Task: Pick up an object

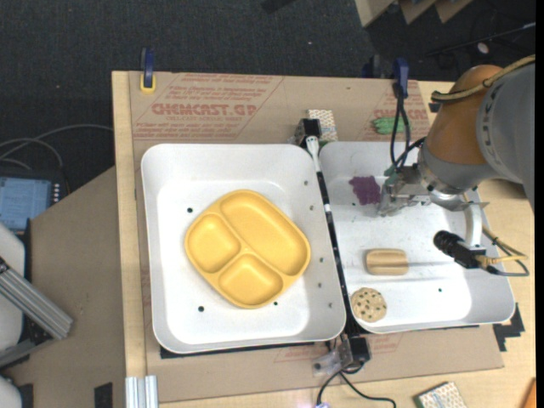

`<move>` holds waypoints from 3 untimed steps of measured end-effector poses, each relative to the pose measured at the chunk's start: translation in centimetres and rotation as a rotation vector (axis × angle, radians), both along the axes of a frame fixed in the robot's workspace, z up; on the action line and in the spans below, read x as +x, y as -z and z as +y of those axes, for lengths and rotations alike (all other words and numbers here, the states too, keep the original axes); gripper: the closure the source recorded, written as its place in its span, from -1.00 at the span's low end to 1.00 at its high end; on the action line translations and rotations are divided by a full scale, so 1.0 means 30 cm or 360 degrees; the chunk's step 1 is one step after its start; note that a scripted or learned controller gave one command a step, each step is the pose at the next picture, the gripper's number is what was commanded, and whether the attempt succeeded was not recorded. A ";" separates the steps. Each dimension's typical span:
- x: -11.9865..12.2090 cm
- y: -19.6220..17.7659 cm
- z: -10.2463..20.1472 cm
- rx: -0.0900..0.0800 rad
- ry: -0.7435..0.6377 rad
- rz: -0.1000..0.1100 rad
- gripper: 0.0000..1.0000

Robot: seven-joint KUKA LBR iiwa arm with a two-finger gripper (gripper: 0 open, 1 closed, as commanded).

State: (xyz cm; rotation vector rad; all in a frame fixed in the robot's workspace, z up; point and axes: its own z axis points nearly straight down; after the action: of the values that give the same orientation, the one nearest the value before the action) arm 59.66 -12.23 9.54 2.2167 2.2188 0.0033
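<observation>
My gripper (pixel 393 201) hangs low in the right bin (pixel 484 304), just right of the purple toy (pixel 366 189); whether it's open I cannot tell.

I read everything off the ridge (pixel 327 219) where the two bins meet. Left of it, the yellow divided plate (pixel 246 247) takes the bin's middle, leaving me only a bare white margin around it. Right of the ridge, the arm (pixel 476 134) and end effector (pixel 393 201) block the far half, just beside a purple item (pixel 366 189). Nearer me, a tan block (pixel 387 262) and a cookie (pixel 369 304) lie close to the ridge, with open floor beyond them.
</observation>
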 end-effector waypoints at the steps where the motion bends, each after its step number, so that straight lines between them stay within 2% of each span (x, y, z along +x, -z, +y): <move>1: -0.001 0.002 0.000 0.0000 0.0000 0.0002 -1.00; 2: 0.243 0.035 0.031 0.0002 -0.0004 -0.0003 -1.00; 3: 0.080 0.035 -0.083 0.0004 0.0007 0.0015 -1.00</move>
State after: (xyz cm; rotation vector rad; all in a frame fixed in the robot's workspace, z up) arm 62.07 -14.73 8.49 2.2278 2.2195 -0.0046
